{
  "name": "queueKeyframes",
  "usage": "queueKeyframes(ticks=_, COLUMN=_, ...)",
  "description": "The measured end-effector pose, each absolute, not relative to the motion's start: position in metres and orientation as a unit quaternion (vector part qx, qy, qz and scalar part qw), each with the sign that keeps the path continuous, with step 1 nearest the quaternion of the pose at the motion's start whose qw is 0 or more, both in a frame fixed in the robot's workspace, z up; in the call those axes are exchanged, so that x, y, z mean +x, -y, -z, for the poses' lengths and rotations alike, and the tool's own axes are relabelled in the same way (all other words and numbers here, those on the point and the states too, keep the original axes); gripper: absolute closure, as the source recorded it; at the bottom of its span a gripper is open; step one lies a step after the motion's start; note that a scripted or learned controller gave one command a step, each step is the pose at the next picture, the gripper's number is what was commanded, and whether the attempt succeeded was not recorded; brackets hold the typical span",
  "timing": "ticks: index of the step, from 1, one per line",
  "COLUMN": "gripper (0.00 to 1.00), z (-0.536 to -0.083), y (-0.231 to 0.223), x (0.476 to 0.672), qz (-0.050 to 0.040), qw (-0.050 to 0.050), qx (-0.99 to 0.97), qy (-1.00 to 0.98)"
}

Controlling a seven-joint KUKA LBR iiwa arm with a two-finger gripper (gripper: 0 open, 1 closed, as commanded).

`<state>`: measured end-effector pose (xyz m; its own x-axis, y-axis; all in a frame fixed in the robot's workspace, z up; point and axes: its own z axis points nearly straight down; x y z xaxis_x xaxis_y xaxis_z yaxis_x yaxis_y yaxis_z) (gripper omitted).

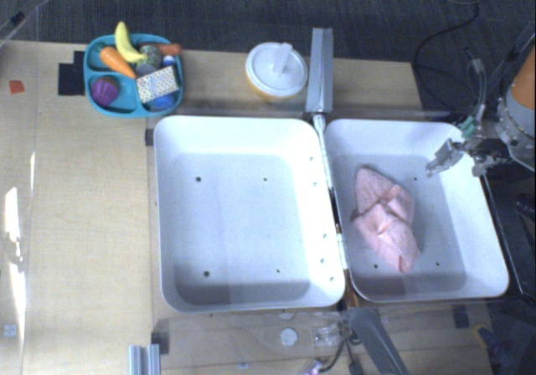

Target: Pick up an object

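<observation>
Gripper (455, 156) poised over the right bin's far right corner, nothing between its fingers

Fingers stand parted, one slim tip angled down and left above the white floor of the right bin (469, 277). A crumpled pink cloth (383, 216) lies in the middle of that bin, well apart from the gripper, toward the near left of it. The left bin (172, 223) sits just beside, sharing the centre divider. Beyond the bins on the bench: a blue tray (94, 102) of toy food at the far left, and a white lidded cup (276, 69) near the divider's far end
</observation>
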<state>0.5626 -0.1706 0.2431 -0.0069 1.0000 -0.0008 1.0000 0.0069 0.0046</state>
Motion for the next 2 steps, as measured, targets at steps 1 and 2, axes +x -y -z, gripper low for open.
queueKeyframes(ticks=1, gripper=0.00, z=-0.103, y=0.134, x=0.572, qz=-0.0011, qw=0.001, qx=0.712, qy=-0.702)
queueKeyframes(ticks=2, gripper=0.00, z=-0.092, y=0.084, x=0.575, qz=-0.0052, qw=0.006, qx=0.666, qy=-0.746)
